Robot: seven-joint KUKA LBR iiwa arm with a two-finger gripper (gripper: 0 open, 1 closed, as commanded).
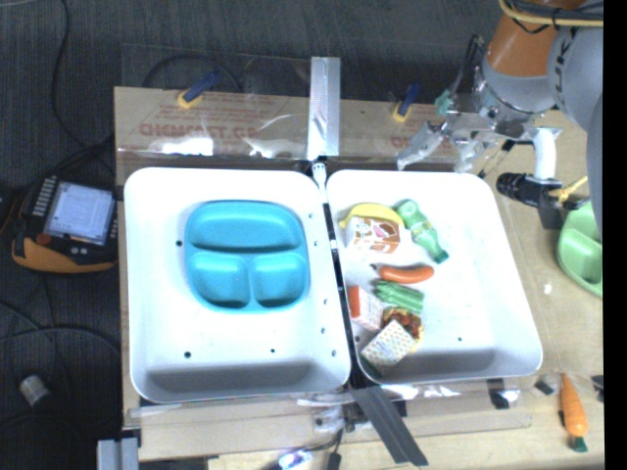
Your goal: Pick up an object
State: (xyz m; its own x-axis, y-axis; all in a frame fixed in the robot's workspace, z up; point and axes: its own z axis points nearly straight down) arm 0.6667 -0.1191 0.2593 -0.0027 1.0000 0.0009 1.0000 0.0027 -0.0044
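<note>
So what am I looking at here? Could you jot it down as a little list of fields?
arm: grey with an orange band, reaching in from the right
hand: above the far edge of the right bin
left bin: holds a blue divided tray
right bin contents: green bottle, sausage, green vegetable, other small toy foods along its left side
held object: none seen

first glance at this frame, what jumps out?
The bright blue divided tray sitting alone in the left bin grabs the eye first. Next is the cluster of small colourful toy foods bunched along the left side of the right bin, including a green bottle and an orange sausage-like piece. The arm's orange band stands out at upper right, with the gripper above the right bin's back edge.
</note>
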